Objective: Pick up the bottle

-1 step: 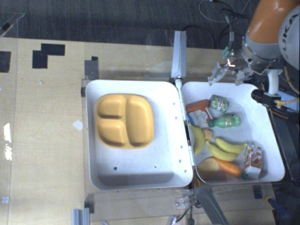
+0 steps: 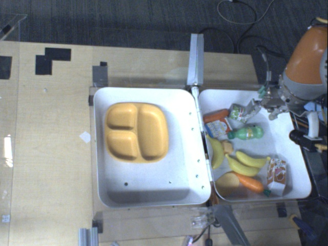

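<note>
We see the bottle (image 2: 247,133), green with a white cap, lying sideways in the right bin (image 2: 302,188) beside a banana (image 2: 249,161). Our end effector (image 2: 260,104) hovers above; its opening we cannot tell.

Bottle (image 2: 247,133) in right bin (image 2: 302,186); tray (image 2: 137,131) in left bin (image 2: 154,195).

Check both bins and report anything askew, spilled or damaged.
Nothing looks spilled or broken. The green bottle lies on its side in the right bin, in a loose jumble with bananas, a carrot and a small carton. The yellow divided tray sits flat in the left bin. The gripper hangs above the bottle.
</note>
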`<state>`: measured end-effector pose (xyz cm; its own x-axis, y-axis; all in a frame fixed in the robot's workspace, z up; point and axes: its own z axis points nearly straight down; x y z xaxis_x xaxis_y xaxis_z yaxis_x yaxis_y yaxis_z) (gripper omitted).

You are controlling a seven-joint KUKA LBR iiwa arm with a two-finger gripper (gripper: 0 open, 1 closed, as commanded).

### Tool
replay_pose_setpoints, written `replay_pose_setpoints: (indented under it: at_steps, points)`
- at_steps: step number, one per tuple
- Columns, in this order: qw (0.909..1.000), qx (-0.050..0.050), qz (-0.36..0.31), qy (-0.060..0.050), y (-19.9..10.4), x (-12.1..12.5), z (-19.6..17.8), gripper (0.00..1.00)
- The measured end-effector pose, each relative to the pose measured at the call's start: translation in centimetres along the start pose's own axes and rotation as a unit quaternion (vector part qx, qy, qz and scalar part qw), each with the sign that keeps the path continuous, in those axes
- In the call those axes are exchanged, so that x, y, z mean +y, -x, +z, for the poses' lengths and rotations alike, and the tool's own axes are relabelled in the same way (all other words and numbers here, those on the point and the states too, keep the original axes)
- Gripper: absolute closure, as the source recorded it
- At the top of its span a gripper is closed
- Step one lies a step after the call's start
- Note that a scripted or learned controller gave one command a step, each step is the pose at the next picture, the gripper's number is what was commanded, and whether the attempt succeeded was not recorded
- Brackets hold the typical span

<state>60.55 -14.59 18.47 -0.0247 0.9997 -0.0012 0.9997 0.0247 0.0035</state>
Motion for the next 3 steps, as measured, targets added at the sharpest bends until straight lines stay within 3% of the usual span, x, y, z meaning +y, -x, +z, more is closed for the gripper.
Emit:
replay_pose_setpoints:
  at_steps: [1, 2, 3]
  points:
    - [0.9992, 0.0, -0.041, 0.002, -0.4, -1.8, 7.9, 0.0]
    - [0.9991, 0.0, -0.042, 0.005, -0.4, -1.5, 6.7, 1.0]
    - [0.9979, 0.001, 0.065, 0.001, -11.4, -2.1, -3.8, 1.0]
